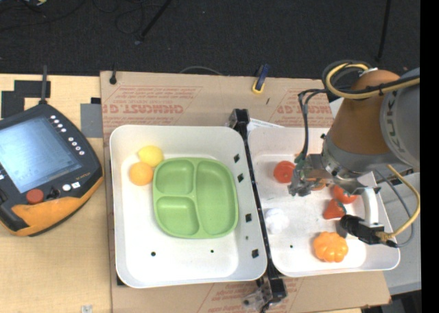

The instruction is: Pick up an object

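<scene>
My gripper (302, 182) is low in the right bin (288, 263), near its middle. A red tomato-like object (282, 171) lies just to the gripper's left, close to or touching it. An orange pepper-shaped object (329, 246) sits near the bin's front. Two small red pieces (339, 202) lie right of the gripper, partly hidden by the arm. A small white object (275, 220) rests at the bin's left side. The arm (367, 119) covers the back right of this bin.
The left bin (130, 250) holds a green divided plate (195, 196), a yellow lemon (150, 155) and an orange fruit (140, 174). A teach pendant (41, 167) lies on the bench at far left. Cables (401, 226) loop beside the arm at right.
</scene>
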